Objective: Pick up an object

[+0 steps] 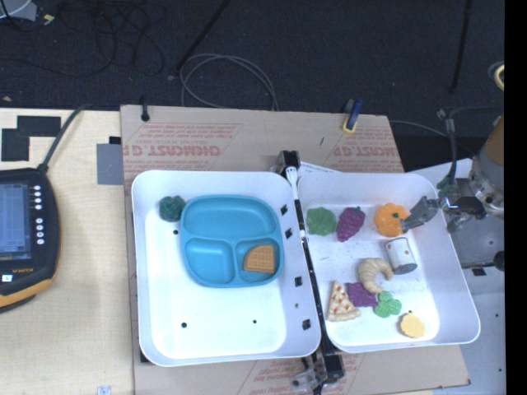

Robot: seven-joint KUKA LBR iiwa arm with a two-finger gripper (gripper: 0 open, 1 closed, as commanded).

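Two shallow white bins sit side by side on the bench. The left bin point(156, 319) holds a blue divided tray point(216, 241) with a waffle piece point(260, 259) in its near right compartment, and a dark green lump point(171, 208) lies just left of the tray's far corner. The right bin point(457, 303) carries the clutter: a green leafy piece point(321, 220), purple grapes point(351, 222) and an orange toy point(390, 218) along the far side, a grey can point(402, 255) and a croissant point(374, 273) in the middle, then a pizza slice point(341, 302), a purple piece point(361, 294), a small green piece point(388, 306) and a yellow piece point(412, 326) near the front.

The arm comes in over the right bin's far right corner, and its gripper point(422, 212) hangs there with nothing between its fingers; they look slightly apart.

The orange toy lies just left of the fingertips, nearly touching, and is the closest candidate. The grey can sits a little nearer the camera, its long axis running roughly far to near. A short move left and down would likely reach the orange toy.
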